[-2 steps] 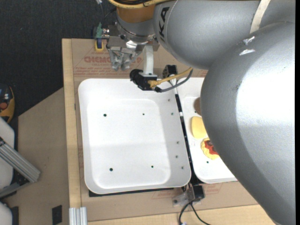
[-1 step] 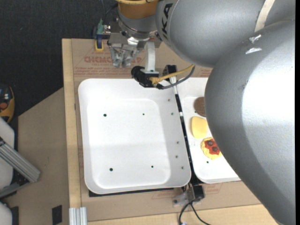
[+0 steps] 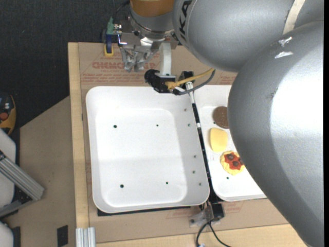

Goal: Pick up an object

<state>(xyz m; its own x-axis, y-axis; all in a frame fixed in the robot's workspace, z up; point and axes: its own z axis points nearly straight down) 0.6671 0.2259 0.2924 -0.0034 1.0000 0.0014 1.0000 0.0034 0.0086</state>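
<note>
My gripper (image 3: 133, 63) hangs high over the cardboard just behind the left bin's (image 3: 97, 138) far rim, with nothing visible between its small metal fingers. In the right bin (image 3: 226, 192) lie a brown round cookie (image 3: 221, 117), a pale yellow block (image 3: 218, 139) and a yellow piece with red spots (image 3: 232, 162). All three sit well to the right of the gripper. The arm's grey bulk hides much of the right bin.
The bins rest on a brown cardboard sheet (image 3: 77, 153) over the bench. A blue and yellow fitting (image 3: 109, 37) stands at the back left. An aluminium rail (image 3: 20, 176) lies off the bench's left side.
</note>
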